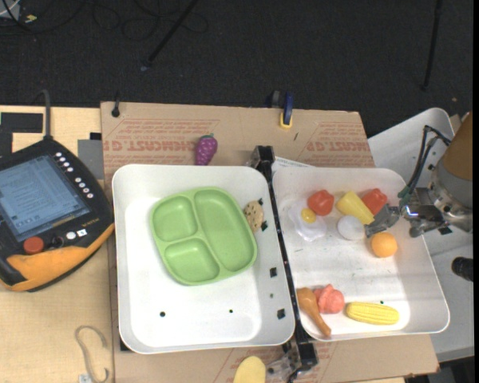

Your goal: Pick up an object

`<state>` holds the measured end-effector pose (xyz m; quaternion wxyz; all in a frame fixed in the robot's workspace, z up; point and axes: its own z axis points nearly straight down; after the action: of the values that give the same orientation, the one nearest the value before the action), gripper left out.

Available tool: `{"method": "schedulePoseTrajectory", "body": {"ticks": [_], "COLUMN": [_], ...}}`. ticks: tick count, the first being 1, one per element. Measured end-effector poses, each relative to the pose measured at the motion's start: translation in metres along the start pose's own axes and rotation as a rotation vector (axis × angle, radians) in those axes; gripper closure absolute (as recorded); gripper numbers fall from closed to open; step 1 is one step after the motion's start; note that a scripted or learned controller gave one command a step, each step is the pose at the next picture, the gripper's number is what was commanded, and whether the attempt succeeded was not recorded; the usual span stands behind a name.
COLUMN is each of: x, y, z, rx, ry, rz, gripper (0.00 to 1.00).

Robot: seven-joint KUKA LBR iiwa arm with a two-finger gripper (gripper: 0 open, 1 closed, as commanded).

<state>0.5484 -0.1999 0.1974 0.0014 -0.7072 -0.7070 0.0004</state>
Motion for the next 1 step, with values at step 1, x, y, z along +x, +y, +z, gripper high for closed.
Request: {"method": "schedulePoseTrajectory", "body": {"ticks": [1], "x": [0.0057], "y": [0.001], "z": [0.0639], "rx": [0.004], "ry": [0.001], "rz": [-0.002], "gripper": [0.0]}}
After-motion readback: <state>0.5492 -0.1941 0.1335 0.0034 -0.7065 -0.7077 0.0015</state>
